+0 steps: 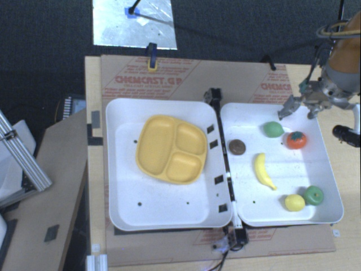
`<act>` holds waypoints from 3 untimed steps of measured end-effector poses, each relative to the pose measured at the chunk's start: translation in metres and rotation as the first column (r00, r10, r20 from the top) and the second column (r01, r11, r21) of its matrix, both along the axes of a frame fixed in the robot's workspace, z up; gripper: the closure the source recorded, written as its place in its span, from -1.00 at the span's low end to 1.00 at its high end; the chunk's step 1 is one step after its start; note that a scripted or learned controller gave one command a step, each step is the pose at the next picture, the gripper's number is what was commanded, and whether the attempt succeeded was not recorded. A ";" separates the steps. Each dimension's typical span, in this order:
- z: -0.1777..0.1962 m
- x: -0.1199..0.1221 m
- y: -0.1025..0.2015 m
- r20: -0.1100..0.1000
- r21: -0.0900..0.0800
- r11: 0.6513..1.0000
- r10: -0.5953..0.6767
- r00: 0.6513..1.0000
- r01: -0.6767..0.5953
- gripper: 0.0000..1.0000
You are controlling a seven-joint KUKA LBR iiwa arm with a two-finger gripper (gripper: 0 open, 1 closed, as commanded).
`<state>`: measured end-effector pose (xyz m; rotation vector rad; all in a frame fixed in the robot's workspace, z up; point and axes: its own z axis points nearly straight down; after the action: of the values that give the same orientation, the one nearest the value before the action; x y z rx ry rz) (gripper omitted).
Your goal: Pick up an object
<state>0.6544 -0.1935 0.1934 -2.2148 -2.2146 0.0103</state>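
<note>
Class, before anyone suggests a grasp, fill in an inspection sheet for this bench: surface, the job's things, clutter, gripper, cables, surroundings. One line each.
Surface: two white bins side by side, left bin and right bin, on a cardboard sheet.
Job's things: in the right bin, a green ball, tomato, brown disc, banana, lemon and green apple, none touching the gripper.
Clutter: yellow divided tray in the left bin.
Gripper: gripper open, above the right bin's far edge, holding nothing.
Cables: wires at the near edge between the bins.
Surroundings: foil square on dark carpet behind the bench.
</note>
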 end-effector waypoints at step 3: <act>-0.075 0.010 0.008 0.011 -0.002 1.000 0.007 1.000 -0.007 -1.00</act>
<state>0.6643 -0.1860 0.1181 -2.2134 -2.2290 0.0006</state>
